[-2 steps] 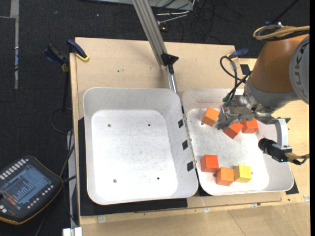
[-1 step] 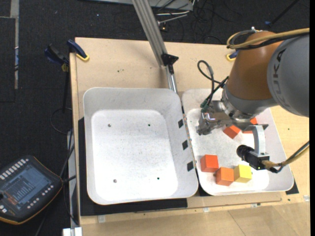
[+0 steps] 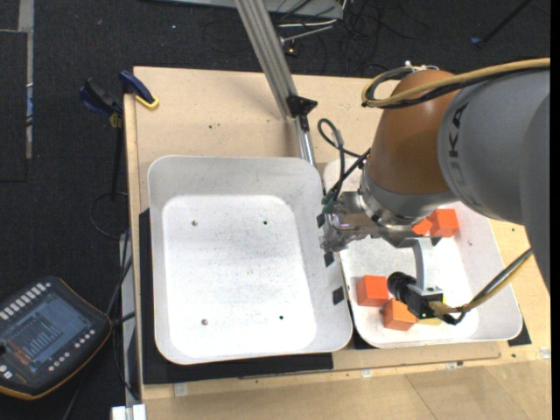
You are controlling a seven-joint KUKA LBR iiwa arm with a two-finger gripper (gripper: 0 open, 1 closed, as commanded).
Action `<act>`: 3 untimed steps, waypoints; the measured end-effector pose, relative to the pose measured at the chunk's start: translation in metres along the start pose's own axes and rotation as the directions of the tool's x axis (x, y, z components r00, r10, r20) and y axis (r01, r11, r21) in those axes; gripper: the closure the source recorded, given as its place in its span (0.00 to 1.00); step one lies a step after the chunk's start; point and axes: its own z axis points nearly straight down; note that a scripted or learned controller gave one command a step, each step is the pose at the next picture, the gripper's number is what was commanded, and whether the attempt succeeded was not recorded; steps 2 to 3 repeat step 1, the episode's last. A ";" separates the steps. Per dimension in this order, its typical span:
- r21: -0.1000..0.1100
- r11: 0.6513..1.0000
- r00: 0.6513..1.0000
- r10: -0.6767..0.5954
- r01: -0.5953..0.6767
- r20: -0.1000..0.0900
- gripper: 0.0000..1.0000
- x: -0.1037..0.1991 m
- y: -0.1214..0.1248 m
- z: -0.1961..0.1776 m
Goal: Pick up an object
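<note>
Fingers of the gripper are masked by the wrist and its fittings, so whether they are spread or pressed together cannot be told. The gripper itself is seen above the seam where the two bins meet, at the left rim of the right bin.

Three orange pieces are held in that bin. A first orange block is laid on the floor toward the near left, just right of the rim, with its long axis running roughly left to right. A second orange block is set just near and right of it, turned at a slant; whether the two touch cannot be settled, and its long axis cannot be made out. A third orange block is placed farther off, partly covered by the arm, its visible part stretched left to right.

The left bin is shown with its speckled white floor open from wall to wall. In the right bin, bare floor is left along the right side.

On the bench an aluminium rail is slanted down toward the bins' far meeting corner, and a blue and yellow clamp is fixed at the far left edge. A teach pendant is laid on the dark floor to the near left.
</note>
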 end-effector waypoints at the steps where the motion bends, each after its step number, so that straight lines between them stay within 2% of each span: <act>1: 0.000 1.000 1.000 -0.001 0.001 0.000 1.00 0.051 -0.031 -0.012; 3: 0.000 1.000 1.000 -0.001 0.001 0.000 1.00 0.051 -0.031 -0.012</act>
